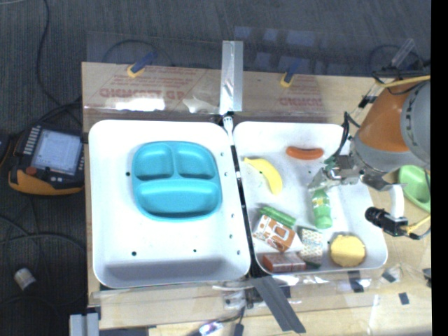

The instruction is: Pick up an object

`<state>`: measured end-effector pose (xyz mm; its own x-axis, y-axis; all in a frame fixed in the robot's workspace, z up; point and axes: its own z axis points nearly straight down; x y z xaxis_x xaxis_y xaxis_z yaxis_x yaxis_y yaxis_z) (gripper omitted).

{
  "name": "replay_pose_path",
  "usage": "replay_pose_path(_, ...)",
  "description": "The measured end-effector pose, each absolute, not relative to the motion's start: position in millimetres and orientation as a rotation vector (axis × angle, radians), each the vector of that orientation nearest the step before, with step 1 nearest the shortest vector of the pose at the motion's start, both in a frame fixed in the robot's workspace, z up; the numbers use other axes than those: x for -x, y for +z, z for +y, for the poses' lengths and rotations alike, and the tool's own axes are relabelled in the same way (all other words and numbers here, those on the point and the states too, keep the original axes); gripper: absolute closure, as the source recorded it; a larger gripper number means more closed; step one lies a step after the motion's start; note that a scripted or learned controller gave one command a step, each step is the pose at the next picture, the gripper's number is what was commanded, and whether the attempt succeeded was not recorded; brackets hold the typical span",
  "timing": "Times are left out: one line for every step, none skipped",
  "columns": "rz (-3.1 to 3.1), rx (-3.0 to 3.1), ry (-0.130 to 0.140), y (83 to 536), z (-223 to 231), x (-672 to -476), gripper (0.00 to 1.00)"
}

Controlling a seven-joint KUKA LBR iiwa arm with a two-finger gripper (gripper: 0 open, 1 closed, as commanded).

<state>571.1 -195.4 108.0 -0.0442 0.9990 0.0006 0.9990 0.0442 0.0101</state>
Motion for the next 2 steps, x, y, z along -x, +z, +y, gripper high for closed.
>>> replay_pose_path(1.998, -2.426, -0.004, 195.7, -167.6, -556.7, 1.0)
replay_pose_path(2.002, -2.424, -0.006, 203.9, -166.5, -557.4, 1.0)
